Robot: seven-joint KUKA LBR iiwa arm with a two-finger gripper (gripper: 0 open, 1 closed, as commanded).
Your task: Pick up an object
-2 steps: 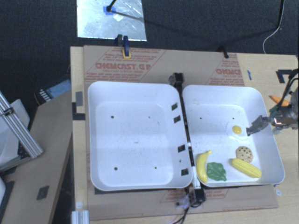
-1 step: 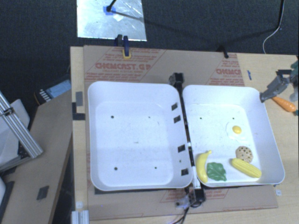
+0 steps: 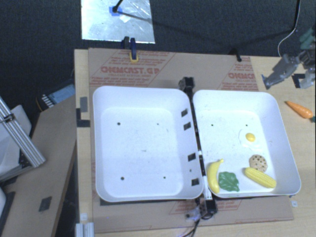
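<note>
The right bin [image 3: 276, 113] holds a fried egg [image 3: 249, 137], a round cookie [image 3: 257, 162], a yellow corn cob [image 3: 260, 177], a banana [image 3: 214, 176] and a green leafy piece [image 3: 228, 181]. These all lie in the bin's near half. My gripper [image 3: 274, 76] hangs at the far right, beyond the right bin's far corner and well away from every object. Nothing shows in it.
The left bin [image 3: 106, 112] stands beside the right one, joined by a black hinge strip [image 3: 193, 132]. An orange carrot [image 3: 299, 109] lies on the bench outside the right bin. A foil sheet [image 3: 117, 14] lies behind the bench. A cable [image 3: 291, 31] hangs near the gripper.
</note>
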